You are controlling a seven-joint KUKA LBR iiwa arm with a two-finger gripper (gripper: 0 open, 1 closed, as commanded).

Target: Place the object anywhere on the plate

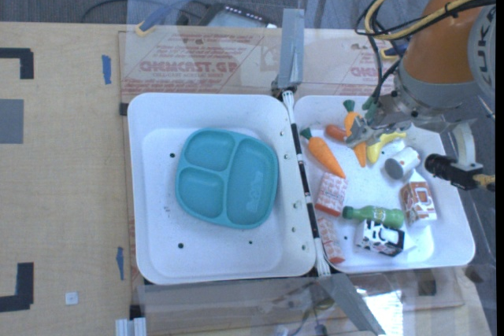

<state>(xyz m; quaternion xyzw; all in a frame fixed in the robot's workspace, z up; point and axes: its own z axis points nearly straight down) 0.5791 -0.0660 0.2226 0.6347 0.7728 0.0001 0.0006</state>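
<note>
Carrot, small orange plastic one [361, 151], sits right under my gripper [364, 131] in the right white bin [441, 248].
I cannot tell whether it is gripped. Beyond it to my left lies a bigger orange carrot [325, 156]; the teal divided plate [228, 178] waits well away in the left bin [150, 193], probably my drop spot.

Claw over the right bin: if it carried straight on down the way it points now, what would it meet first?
Most likely the small orange carrot piece directly below the claw, with the yellow toy just beside it. Depth is hard to judge from this slanted view, so it may already be touching.
</note>
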